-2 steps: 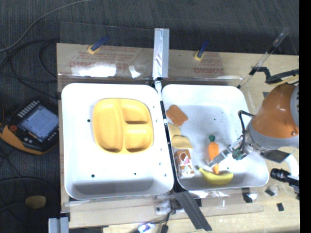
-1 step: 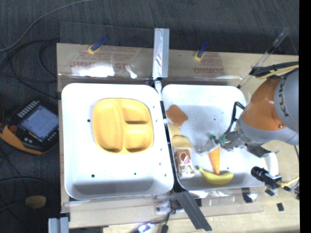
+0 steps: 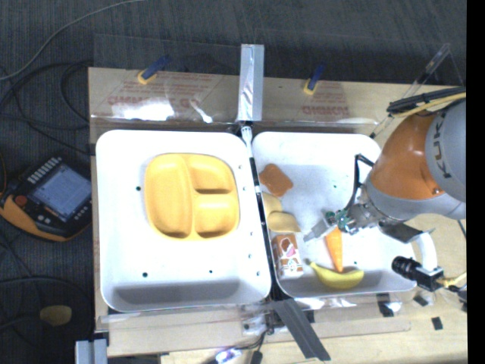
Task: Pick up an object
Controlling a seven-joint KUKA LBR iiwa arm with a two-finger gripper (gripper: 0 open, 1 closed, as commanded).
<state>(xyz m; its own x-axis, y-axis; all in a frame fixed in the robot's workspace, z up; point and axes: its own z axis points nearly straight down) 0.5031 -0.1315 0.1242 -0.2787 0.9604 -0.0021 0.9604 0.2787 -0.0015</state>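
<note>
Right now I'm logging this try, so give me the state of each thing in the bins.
yellow tray: upright, lying flat in the left bin.
carrot: lying in the right bin, at the gripper.
banana: lying at the front wall.
carton: lying flat.
brown piece: lying near the divider.

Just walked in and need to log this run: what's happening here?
A robot arm is reaching into the right bin, its claw low over a carrot beside a banana. A brown piece, a pale piece and a small carton lie along the bin's left side. The left bin holds a yellow tray. Nothing is lifted yet.
</note>
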